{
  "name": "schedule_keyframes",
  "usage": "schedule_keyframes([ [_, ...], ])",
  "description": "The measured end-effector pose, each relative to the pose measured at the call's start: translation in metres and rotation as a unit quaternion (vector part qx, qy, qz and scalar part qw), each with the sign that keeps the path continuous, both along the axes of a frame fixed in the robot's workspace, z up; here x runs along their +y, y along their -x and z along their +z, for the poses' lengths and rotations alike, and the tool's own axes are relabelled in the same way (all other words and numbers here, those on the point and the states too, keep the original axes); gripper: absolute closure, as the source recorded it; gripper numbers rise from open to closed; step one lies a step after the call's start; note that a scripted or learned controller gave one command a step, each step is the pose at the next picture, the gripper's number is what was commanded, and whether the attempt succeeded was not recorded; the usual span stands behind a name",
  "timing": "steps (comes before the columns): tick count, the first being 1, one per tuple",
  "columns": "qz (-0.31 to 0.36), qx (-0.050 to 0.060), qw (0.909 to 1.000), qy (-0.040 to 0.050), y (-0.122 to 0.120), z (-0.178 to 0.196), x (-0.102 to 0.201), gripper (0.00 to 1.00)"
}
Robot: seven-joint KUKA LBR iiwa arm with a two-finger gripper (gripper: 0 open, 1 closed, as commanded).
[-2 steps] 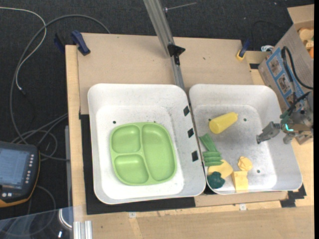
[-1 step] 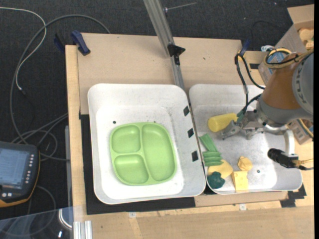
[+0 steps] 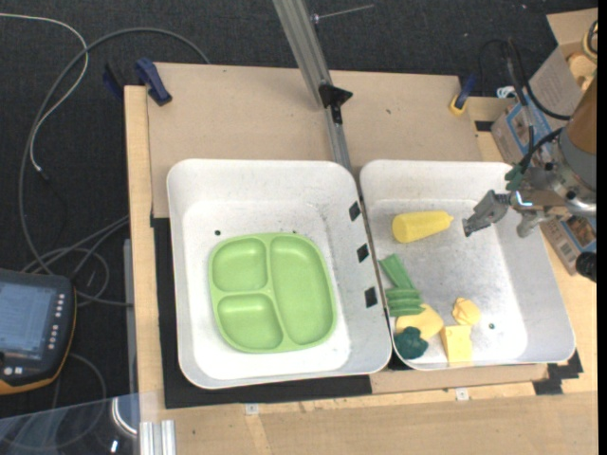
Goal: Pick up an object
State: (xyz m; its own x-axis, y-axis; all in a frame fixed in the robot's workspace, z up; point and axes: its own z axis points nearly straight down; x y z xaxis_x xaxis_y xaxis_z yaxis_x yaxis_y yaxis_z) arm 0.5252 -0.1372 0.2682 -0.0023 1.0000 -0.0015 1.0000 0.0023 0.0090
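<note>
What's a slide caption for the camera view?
Tool above the right bin, beside a yellow corn cob toy; green divided plate in the left bin.

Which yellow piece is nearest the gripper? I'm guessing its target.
The long yellow piece lying alone in the upper right bin, just left of the gripper. The other yellow pieces cluster by the lower edge.

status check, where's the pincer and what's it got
Pincer over right bin, nothing between its fingers. Nearest item, yellow corn, lies just to its left, untouched. Green pieces and yellow blocks clustered at bin's near edge, clear of the path.
</note>
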Motion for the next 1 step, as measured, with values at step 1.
schedule_keyframes([
  [1,0.001,0.003,1.0,-0.0002,0.0002,0.0068,0.0001,1.0],
])
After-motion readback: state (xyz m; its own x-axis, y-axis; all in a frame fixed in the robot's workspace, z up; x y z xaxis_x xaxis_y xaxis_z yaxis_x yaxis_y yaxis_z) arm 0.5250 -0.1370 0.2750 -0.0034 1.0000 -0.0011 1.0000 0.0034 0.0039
